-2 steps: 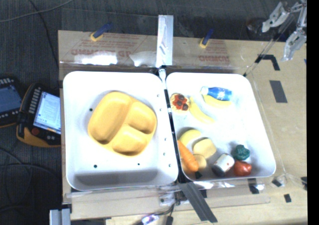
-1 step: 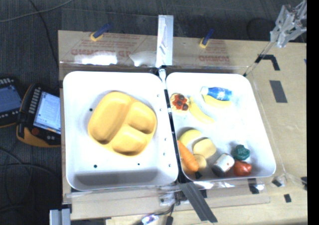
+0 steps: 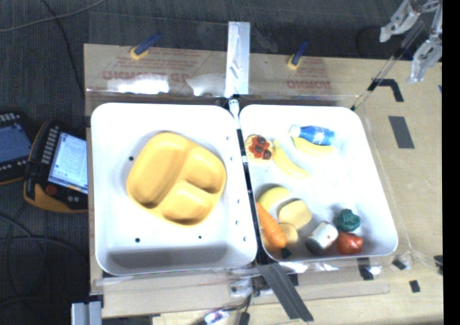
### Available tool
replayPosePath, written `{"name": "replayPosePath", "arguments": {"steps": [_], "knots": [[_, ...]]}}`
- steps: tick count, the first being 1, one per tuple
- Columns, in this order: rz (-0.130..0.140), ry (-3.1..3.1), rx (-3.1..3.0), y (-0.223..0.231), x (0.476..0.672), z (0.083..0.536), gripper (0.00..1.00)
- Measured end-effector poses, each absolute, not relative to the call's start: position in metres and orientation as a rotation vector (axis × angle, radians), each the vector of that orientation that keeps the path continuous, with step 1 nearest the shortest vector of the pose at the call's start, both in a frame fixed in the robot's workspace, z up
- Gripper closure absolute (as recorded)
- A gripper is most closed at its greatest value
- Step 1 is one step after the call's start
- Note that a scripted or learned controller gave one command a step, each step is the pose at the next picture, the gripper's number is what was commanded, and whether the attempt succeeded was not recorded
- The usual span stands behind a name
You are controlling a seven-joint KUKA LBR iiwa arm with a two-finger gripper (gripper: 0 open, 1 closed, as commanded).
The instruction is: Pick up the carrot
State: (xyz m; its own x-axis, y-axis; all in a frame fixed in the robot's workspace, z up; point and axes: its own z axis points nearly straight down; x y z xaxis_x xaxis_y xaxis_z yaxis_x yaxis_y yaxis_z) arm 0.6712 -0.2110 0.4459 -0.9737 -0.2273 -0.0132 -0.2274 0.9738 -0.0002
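The pincer [image 3: 415,25] hangs at the far right corner of the scene, outside both bins, above the dark floor and the edge of the bench. Its pale fingers look spread apart with nothing between them, so I read it as open and empty.

The carrot [image 3: 271,229] lies well away from the pincer, down and to its left, in the near left corner of the right bin [image 3: 374,172]. It rests tight along the wall that divides the two bins, slanted, with its thick end pointing up the bin.

The crowding around it is the main hazard. A pale round fruit [image 3: 295,212] and a yellow-green one [image 3: 272,198] press against the carrot's far side, and a small grey can [image 3: 322,236] sits just beyond them. A finger coming down on that side may land on the fruit instead of slipping beside the carrot, pushing things about or closing on the wrong piece. On the other side the wall leaves almost no room, so a finger could strike the rim and stop the descent short.

The carrot's slant matters too: if the fingers are not turned across its narrow width, they may close along its length and squeeze it out. Its tapering shape could also let it slide from a loose grasp when lifted.

The left bin [image 3: 115,244], further left still, holds a large yellow tray [image 3: 176,176].
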Motion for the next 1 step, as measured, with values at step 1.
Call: {"name": "replayPosePath", "arguments": {"steps": [1], "knots": [[0.000, 2.999, -0.920, -0.1978, 0.6698, 0.4019, 0.00]]}}
